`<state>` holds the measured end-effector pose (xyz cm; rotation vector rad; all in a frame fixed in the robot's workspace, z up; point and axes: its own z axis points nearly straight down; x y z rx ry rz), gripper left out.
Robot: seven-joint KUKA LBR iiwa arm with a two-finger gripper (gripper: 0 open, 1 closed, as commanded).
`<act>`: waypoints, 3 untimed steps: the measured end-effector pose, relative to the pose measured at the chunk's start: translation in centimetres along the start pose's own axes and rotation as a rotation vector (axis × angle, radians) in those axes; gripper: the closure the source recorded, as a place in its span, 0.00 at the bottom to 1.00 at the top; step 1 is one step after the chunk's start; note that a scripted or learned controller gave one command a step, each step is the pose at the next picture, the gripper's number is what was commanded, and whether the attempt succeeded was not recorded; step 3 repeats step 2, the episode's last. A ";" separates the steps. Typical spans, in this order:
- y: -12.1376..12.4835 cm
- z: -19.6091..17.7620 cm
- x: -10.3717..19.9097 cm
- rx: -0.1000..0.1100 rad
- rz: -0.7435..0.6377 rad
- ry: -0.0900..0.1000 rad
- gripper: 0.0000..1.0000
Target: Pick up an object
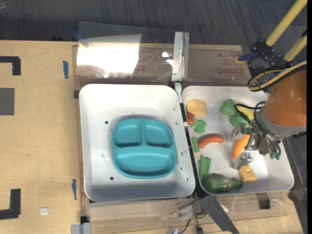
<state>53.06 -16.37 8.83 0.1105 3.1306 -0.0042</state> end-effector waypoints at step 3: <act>3.9 -17.1 0.6 -0.002 -0.033 0.000 1.00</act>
